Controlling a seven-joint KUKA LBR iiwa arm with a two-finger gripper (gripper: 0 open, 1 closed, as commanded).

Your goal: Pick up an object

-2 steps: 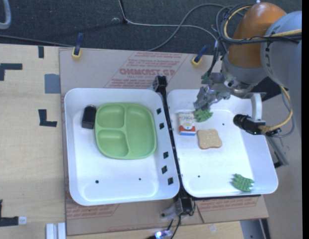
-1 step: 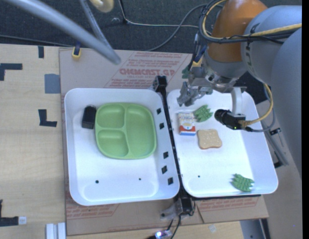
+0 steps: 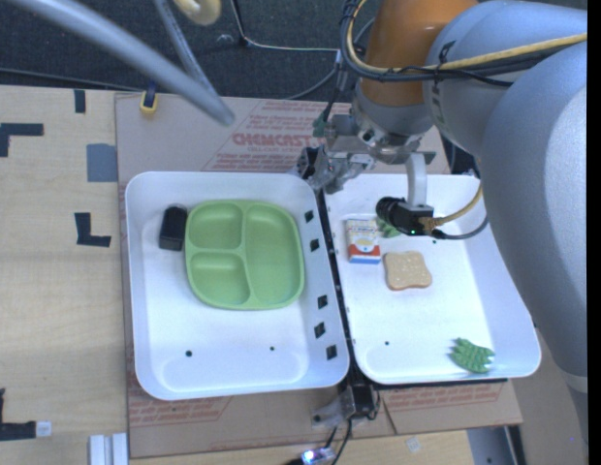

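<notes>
My gripper (image 3: pixel 323 172) hangs over the far end of the divider between the two bins, with nothing visibly held in it. In the right bin (image 3: pixel 427 327), a small white, red and blue carton (image 3: pixel 363 239) lies just below and to the right of the gripper. A slice of toast (image 3: pixel 407 271) rests beside the carton, and a small green leafy item (image 3: pixel 471 356) sits in the near right corner. The left bin (image 3: pixel 145 289) holds a green divided plate (image 3: pixel 244 255) with a black block (image 3: pixel 173 228) touching its left edge.
The bins rest on a cardboard sheet (image 3: pixel 262 129) on the wooden bench. The arm's grey body fills the upper right, above the right bin's far side. A grey pole (image 3: pixel 116 42) crosses the top left.
</notes>
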